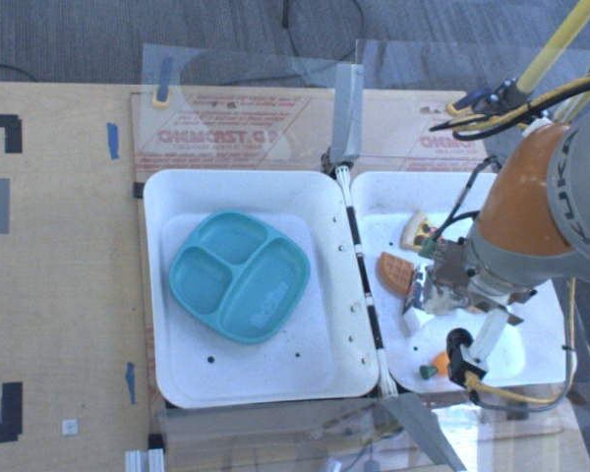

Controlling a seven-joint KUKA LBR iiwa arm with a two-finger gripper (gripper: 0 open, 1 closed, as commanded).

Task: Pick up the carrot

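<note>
1. Looking for the carrot (441, 363): it's a small orange piece with a green tip. It lies in the right-hand bin (383, 200), down by the bin's near edge and close to the corner beside the divider (359, 264) between the two bins.
2. The gripper (413, 301) hangs over the middle of that bin, nearer the brown waffle-looking piece (395, 271) than the carrot, so it's off target. I can't tell how far open it is from this angle, and I see nothing held in it.
3. To do this well, I'd shift it toward the near edge until it's centred over the orange body, not the green end.
4. Set the grip across the carrot's short side and come straight down.
5. Mind the bin wall there. The carrot sits near it, so room looks tight.
6. The pizza slice (418, 229) toward the far edge and the teal plate (241, 275) in the other bin (275, 372) are well clear, no worries there.
</note>
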